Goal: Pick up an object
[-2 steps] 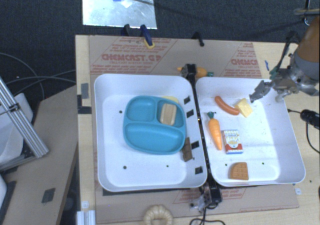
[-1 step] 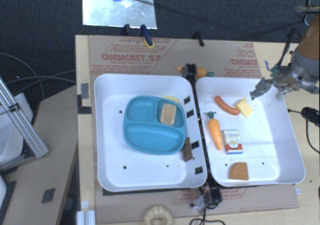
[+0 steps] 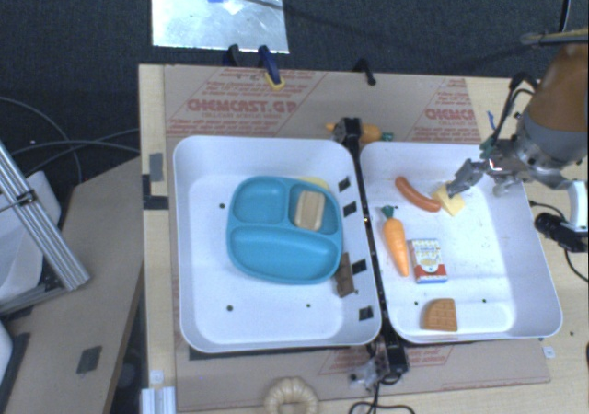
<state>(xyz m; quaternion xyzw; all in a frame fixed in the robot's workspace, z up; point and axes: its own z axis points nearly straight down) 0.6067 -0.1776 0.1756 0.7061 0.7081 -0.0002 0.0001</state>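
Nothing is lifted yet, as far as the view shows: every item lies on a bin floor, so the whole pick is still to do, though the arm is already low over the right bin.

The left bin [image 3: 198, 219] holds a blue tray [image 3: 276, 251] with three compartments. A tan block [image 3: 309, 210] lies in the tray's upper right compartment, and a pale yellow piece [image 3: 317, 183] peeks out just behind the tray's top edge. A small brown piece [image 3: 345, 279] rests beside the tray's lower right corner, against the bin's right wall.

The right bin [image 3: 525, 260] holds a carrot [image 3: 396, 244] near its left wall, a sausage [image 3: 417, 194] above it, a small box [image 3: 427, 258] just right of the carrot, and a waffle [image 3: 440, 314] near the front edge. A yellow wedge [image 3: 452, 201] lies just right of the sausage.

The gripper [image 3: 467, 177] hangs right at that wedge, which looks like the likeliest target. The fingers seem slightly parted, but how wide I cannot tell, and nothing is visibly clamped between them.
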